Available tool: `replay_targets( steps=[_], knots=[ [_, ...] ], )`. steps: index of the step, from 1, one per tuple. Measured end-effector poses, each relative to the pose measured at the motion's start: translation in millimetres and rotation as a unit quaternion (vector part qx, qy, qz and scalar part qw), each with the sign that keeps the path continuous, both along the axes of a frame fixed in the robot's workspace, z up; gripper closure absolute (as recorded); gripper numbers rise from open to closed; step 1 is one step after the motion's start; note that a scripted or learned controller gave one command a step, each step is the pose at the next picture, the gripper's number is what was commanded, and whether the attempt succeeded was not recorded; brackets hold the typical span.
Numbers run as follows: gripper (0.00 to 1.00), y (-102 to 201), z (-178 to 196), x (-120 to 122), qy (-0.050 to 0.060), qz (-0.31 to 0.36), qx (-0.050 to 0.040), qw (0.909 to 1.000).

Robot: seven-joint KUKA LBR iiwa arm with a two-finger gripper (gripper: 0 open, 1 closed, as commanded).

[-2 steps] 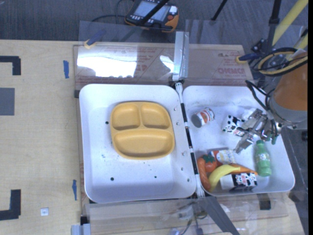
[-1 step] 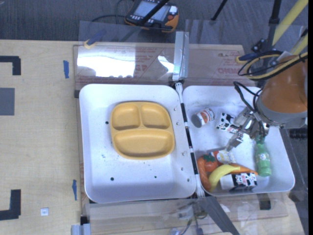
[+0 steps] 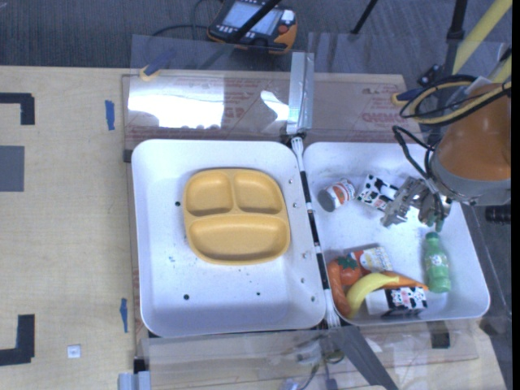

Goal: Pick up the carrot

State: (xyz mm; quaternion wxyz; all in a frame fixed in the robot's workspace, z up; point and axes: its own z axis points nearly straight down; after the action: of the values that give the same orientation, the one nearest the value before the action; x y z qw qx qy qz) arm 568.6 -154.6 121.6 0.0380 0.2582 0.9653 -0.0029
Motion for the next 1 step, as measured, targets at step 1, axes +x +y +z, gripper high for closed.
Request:
replay_targets(
  steps=[1],
  knots=[
    [1.00, 15.1, 64.1, -13.4, 0.030, -0.131, 0.0167, 0.9908]
  ],
)
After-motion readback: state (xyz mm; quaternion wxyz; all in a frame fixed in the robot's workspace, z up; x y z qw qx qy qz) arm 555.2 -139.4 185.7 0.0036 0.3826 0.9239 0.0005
